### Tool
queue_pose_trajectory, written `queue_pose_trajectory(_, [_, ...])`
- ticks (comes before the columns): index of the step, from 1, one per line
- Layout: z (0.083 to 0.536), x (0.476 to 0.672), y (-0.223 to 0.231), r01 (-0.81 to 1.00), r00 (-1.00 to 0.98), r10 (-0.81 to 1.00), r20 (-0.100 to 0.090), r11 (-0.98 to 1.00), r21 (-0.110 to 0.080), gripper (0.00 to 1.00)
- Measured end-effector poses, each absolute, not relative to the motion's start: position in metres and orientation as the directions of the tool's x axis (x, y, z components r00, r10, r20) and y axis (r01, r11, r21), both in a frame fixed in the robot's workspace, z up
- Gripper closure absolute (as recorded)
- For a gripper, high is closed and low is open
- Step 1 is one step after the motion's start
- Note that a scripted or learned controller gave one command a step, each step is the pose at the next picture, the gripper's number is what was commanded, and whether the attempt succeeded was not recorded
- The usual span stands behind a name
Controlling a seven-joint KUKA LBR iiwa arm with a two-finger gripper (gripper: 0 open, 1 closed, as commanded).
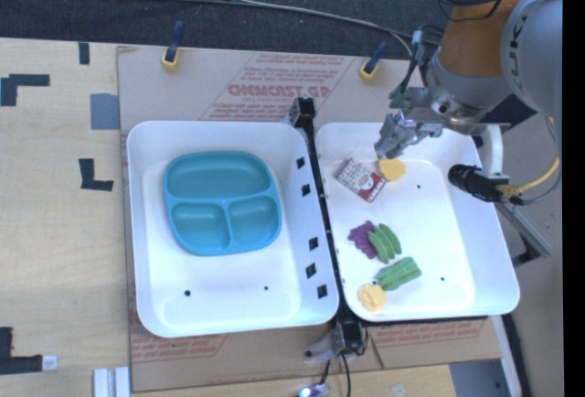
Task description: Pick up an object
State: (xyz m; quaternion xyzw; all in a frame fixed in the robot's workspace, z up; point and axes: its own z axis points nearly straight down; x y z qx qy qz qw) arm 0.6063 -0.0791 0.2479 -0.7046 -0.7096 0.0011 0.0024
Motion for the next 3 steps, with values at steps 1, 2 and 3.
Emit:
queue_pose_trajectory(1, [0.248, 0.625, -0.029, 1.000, -0.007, 1.000, 0.001, 0.007, -0.005, 1.00])
queue_pose_trajectory(2, [0.244, 0.637, 0.027, 1.000, -0.007, 1.000, 0.001, 0.007, -0.006, 1.00])
queue_pose_trajectory(3, [0.227, 0.651, 0.066, 1.000, -0.005, 1.000, -0.001, 0.005, -0.007, 1.00])
